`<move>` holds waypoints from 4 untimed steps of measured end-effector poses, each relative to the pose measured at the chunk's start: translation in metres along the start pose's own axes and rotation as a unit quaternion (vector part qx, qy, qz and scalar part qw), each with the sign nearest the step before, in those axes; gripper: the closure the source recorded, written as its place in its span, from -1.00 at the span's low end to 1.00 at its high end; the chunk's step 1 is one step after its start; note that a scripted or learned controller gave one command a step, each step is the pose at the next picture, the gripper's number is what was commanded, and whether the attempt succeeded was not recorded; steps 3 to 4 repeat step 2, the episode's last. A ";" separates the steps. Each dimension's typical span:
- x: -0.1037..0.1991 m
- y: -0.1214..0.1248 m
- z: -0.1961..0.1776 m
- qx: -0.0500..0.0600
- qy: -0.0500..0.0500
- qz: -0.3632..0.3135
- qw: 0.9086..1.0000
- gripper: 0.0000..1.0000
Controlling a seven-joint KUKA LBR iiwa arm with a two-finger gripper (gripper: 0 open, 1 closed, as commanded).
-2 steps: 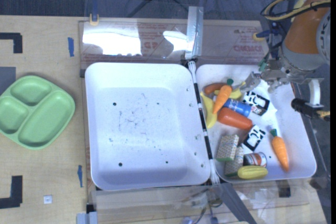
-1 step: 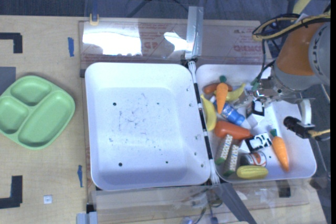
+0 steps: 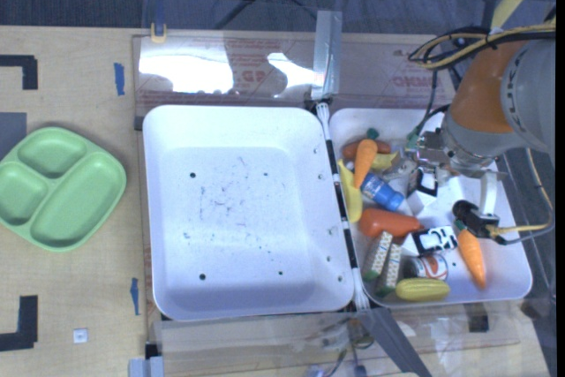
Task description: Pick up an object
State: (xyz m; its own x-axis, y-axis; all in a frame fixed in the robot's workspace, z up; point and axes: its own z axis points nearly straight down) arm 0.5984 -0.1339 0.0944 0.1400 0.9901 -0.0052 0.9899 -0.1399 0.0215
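The arm (image 3: 503, 93) is reached in from the right and is hung over the upper part of the right bin (image 3: 521, 282), so the gripper (image 3: 430, 162) is placed directly above the toy pile, presumably because every candidate obj. is heaped there; the left bin (image 3: 238, 207) is kept bare. No obj. is seen between the fingers, & whether they are open or closed cannot be told: the wrist hardware blocks the tips.

Nearest things under the gripper: a blue-and-white bottle (image 3: 385, 191) lying on its side, just beside an upright-ish carrot (image 3: 363, 162) & a yellow banana-like piece (image 3: 351, 194) set along the bin's left wall. Below them a red-orange pepper-like toy (image 3: 391, 222) is laid across the middle. A second carrot (image 3: 472, 257) is set apart at the right, w/ a corn cob (image 3: 422, 289) along the front edge.

As judged, the bottle is the likeliest target: small, rounded, smooth plastic, prob. prone to rolling when pinched, & crowded by neighbours on both sides.

A green divided plate (image 3: 60, 188) is left on the bench, well apart from both bins, not involved.
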 end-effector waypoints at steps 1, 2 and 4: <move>-0.001 0.001 -0.010 -0.001 0.001 0.001 1.000 1.00; 0.021 0.032 -0.093 0.010 0.004 -0.097 0.995 1.00; 0.021 0.032 -0.093 0.010 0.004 -0.097 0.995 1.00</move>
